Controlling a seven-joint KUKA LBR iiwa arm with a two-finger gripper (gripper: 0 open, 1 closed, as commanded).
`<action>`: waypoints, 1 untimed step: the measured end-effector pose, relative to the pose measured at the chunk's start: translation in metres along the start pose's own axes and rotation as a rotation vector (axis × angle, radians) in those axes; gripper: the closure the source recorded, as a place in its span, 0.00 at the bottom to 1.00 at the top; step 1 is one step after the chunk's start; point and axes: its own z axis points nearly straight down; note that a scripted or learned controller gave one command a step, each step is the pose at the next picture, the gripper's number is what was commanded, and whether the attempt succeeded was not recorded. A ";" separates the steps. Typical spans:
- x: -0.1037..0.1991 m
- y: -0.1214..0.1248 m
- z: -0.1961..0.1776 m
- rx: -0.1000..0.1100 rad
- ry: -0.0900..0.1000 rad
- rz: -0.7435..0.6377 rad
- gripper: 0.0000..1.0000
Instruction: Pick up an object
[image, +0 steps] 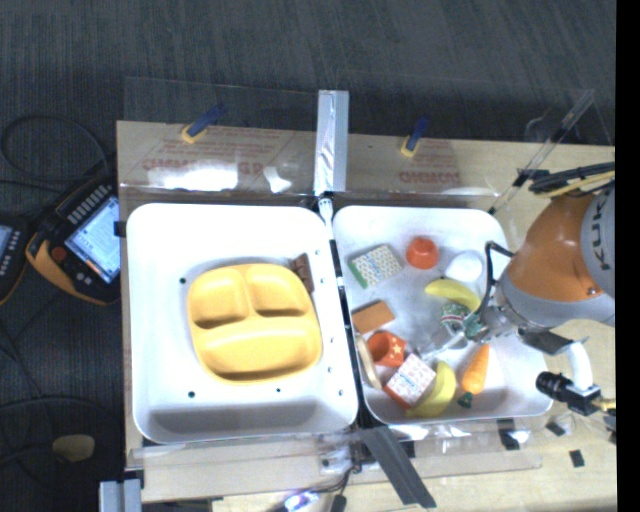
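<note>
Two white bins side by side: left bin (145, 300) bearing a yellow sectioned tray (255, 320), with bare floor around it. Right bin (480, 222) crowded: banana (452, 292), carrot (476, 368), orange cup (422, 252), patterned box (375, 265), white ball (464, 267). Reaching over the right rim, gripper (468, 325) low between banana and carrot; finger spread too obscured to tell, nothing visibly clamped.
</note>
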 end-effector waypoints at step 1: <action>0.024 0.042 0.000 -0.004 -0.005 0.451 0.00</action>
